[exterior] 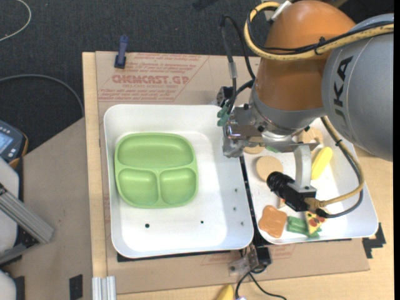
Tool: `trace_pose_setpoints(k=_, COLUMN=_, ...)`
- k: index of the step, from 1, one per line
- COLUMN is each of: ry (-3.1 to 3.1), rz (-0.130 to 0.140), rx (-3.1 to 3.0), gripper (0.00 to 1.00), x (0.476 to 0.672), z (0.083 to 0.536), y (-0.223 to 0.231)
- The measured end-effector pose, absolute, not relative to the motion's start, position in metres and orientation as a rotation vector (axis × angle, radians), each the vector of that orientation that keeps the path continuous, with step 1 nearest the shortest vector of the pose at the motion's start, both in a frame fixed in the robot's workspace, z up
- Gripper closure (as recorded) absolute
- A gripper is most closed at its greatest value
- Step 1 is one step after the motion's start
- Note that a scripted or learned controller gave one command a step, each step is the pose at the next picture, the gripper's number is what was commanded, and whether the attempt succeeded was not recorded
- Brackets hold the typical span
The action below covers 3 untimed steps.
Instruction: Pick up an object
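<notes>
1. The tan disc (pixel 269 165) lies loose in the right bin (pixel 353 214), with an orange piece (pixel 273 221) and a yellow piece (pixel 320 161) near it.
2. The gripper (pixel 256 141) hangs just beyond the disc; spread or closed, I cannot tell.
3. Judging by this, nothing is grasped yet, so both the grasp and the lift remain.

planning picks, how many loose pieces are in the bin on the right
4 clearly: tan disc mid-bin, yellow piece to its right, orange piece at the near edge, green piece beside it. The arm may hide more.
</notes>
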State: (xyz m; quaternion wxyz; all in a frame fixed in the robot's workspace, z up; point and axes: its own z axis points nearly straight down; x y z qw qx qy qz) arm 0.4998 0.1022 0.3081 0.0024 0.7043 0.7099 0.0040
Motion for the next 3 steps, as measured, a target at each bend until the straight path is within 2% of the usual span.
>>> trace_pose_setpoints(k=2, ry=2.224, rz=0.002, rx=2.215, gripper=1.0, x=0.499, z=0.324, y=0.099)
trace_pose_setpoints(k=3, ry=2.228, rz=0.016, rx=2.209, gripper=1.0, x=0.493, z=0.408, y=0.18)
